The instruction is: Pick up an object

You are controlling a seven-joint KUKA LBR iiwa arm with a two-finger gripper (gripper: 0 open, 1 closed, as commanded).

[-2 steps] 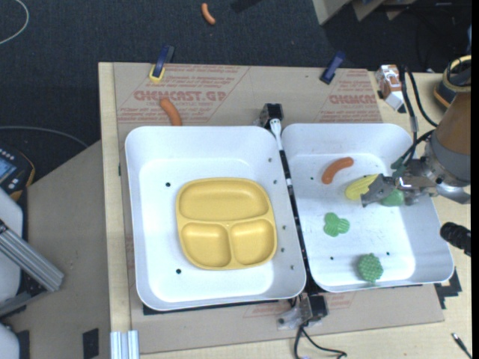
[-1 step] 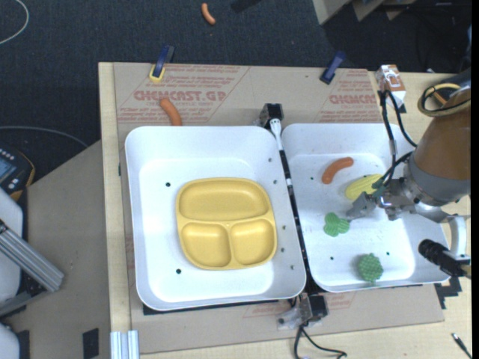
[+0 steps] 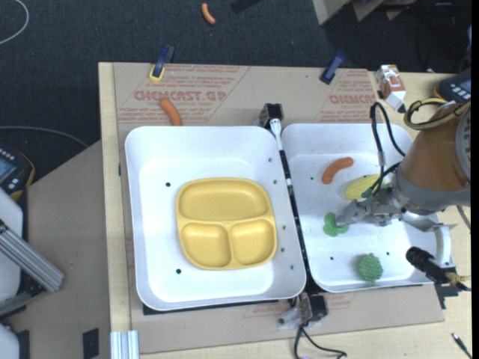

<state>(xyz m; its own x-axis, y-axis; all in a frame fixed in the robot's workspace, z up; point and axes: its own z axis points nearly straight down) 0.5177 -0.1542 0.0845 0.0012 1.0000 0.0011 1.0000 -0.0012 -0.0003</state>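
Camera view leaves the pincer (image 3: 346,220) blurred beside a small green object (image 3: 333,225); its grip state is unclear.

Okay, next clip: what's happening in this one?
The arm reaches into the right bin, its gripper low beside a small green object. Whether it has hold of that object is unclear. A yellow item, an orange sausage-shaped piece and a green knobbly ball lie nearby. The left bin holds a yellow divided tray.
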